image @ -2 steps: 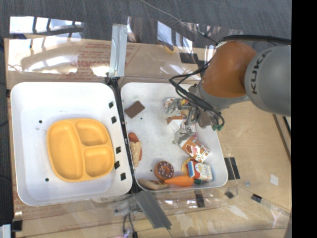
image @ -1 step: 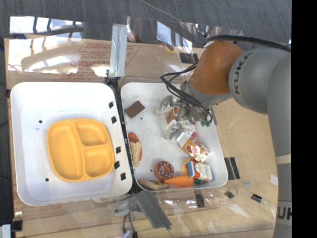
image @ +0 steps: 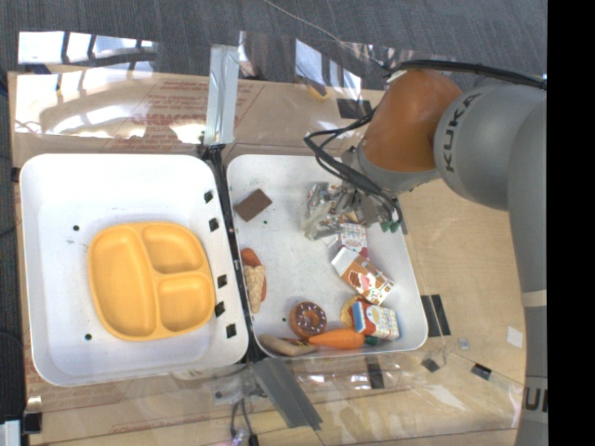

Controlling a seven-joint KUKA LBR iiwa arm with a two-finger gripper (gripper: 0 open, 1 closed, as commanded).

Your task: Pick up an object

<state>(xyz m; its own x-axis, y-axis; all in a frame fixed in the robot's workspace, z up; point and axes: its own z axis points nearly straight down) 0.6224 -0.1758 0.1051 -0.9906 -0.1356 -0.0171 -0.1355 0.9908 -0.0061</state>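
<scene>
Tool (image: 327,210) first: it sits low in the upper part of the right bin (image: 279,170), under the orange band of the arm (image: 465,137), and whether it is released or clenched I cannot tell, since the metal parts blur together there. Nothing can be seen gripped, so I judge the pick not yet made; closing on one item and lifting it clear are both left to do.

Going left to right, the left bin (image: 56,193) carries a yellow divided tray (image: 149,277). Across the dividing wall, the right bin has a brown square block (image: 252,203) near its top left, a piece of bread (image: 253,284) against its left wall, a chocolate donut (image: 308,319) lower down, and a carrot (image: 337,339) along the bottom edge. Just below the tool lie small printed cartons (image: 363,282), and one more carton (image: 376,321) sits beside the carrot. The closest candidates for the pick are those cartons, near the tool but apart from it as far as I can tell.

Both bins rest on a worktop (image: 465,277) covered in brown cardboard with shiny tape, and dark carpet shows beyond its far edge.
</scene>
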